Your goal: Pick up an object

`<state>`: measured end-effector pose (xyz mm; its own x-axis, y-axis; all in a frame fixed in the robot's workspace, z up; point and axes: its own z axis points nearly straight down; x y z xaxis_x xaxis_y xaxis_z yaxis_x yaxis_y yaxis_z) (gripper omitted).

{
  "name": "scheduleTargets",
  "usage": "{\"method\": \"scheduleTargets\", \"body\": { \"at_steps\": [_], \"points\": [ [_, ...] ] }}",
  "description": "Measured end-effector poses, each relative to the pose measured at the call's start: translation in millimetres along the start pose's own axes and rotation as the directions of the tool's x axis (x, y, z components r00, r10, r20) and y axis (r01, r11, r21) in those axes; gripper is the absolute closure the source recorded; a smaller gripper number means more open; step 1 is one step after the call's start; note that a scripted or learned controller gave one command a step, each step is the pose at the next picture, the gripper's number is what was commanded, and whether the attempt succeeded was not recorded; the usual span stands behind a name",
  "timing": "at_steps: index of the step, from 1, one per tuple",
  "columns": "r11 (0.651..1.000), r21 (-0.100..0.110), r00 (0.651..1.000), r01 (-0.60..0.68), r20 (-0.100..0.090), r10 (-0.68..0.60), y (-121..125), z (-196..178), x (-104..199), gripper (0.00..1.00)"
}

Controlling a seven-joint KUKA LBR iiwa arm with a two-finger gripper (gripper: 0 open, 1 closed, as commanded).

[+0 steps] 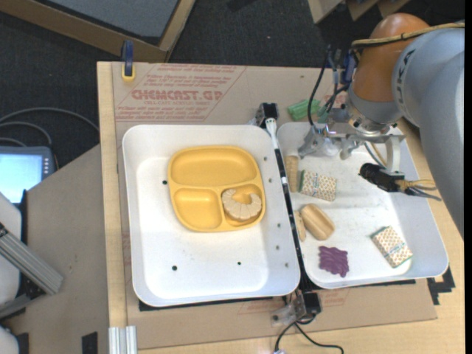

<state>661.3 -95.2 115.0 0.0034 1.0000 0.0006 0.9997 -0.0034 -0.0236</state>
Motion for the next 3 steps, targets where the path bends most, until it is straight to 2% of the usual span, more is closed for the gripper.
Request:
{"method": "scheduleTargets", "body": {
  "at_steps": [1,2,3],
  "points": [
    [1.000,-0.024,1.000,-0.002,0.002,0.002,-37.9,-57.2,-47.8,0.00],
    [1.000,-0.025,1.000,-0.003,0.005,0.004,-68.1,-70.8,-122.2,0.00],
    [1.000,-0.022,1.000,0.004,-0.004,-0.004,-102.8,34.8,-117.1,0.00]
  ]
}}
